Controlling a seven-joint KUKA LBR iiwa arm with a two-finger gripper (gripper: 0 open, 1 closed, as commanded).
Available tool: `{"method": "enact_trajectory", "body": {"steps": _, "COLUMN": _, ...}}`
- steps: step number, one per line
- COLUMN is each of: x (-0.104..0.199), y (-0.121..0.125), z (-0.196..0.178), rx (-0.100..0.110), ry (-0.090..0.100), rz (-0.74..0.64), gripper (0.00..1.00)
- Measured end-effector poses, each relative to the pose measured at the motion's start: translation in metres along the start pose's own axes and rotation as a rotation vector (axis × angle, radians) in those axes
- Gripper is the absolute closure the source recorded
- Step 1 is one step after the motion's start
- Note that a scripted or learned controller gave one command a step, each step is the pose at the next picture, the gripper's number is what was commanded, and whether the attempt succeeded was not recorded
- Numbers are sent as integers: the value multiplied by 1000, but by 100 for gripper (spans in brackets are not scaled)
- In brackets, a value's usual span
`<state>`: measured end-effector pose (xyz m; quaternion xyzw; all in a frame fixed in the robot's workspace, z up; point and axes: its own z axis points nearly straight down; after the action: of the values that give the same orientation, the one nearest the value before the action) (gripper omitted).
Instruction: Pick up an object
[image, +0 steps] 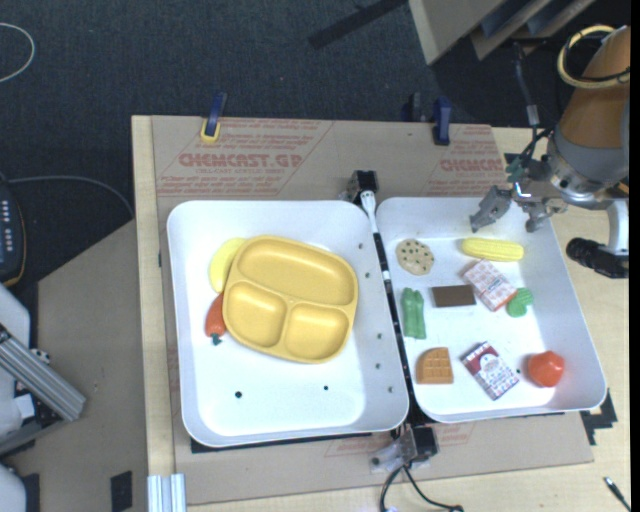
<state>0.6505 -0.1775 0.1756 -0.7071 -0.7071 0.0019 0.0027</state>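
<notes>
My gripper (512, 212) hangs open over the far side of the right bin (575, 330), its fingers spread with nothing between them. Just below it lies a yellow corn cob (492, 249). Further down the bin hold a round cookie (414, 256), a brown chocolate bar (453, 296), a pink-and-white packet (488, 283), a green pepper-like piece (518, 302), a green pickle (412, 312), an orange waffle (434, 365), a red-and-white packet (491, 369) and a red tomato (545, 369).
The left bin (190, 330) holds a yellow divided plate (289, 297) turned over, with a yellow banana (222, 262) and a red-orange pepper (215, 319) tucked at its left edge. Two clamps (211, 122) (441, 120) grip the cardboard's far edge.
</notes>
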Motion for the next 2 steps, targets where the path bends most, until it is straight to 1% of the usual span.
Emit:
{"method": "enact_trajectory", "body": {"steps": 1, "x": -3, "y": 3, "z": 62, "rx": -1, "ry": 0, "rz": 0, "gripper": 0}}
{"method": "enact_trajectory", "body": {"steps": 2, "x": -6, "y": 8, "z": 82, "rx": -23, "ry": -12, "rz": -2, "gripper": 0}}
